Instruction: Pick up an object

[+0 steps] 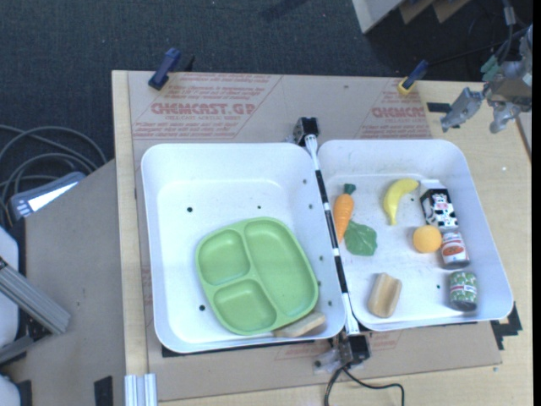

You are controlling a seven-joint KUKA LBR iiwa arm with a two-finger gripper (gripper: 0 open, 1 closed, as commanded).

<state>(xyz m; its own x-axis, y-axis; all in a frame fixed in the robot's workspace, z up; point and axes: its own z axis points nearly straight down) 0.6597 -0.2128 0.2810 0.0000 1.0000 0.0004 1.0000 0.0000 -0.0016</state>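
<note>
At the upper right edge of the frame the gripper (478, 114) hangs beyond the bins, over the bench — its two grey fingers (456, 110) point down and to the left, spread apart with nothing between them. What shows of the arm behind it is a short grey stub running off the right border.

Below and left of it lies the right bin (372, 149), holding the loose objects. Nearest the gripper, along the bin's right side, stand a small black-and-white carton (438, 209), a red-labelled can (454, 249) and a green-labelled can (462, 290), one below the other. An orange (427, 239) sits just beside the red-labelled can, and a banana (397, 198) lies above and left of it. Farther left, by the divider, a carrot (342, 213) touches a green leaf (361, 239); a bread roll (384, 295) lies near the lower rim.

The left bin (182, 163) carries a green divided plate (256, 273), with a tan piece (301, 327) tucked at the plate's lower edge.
</note>
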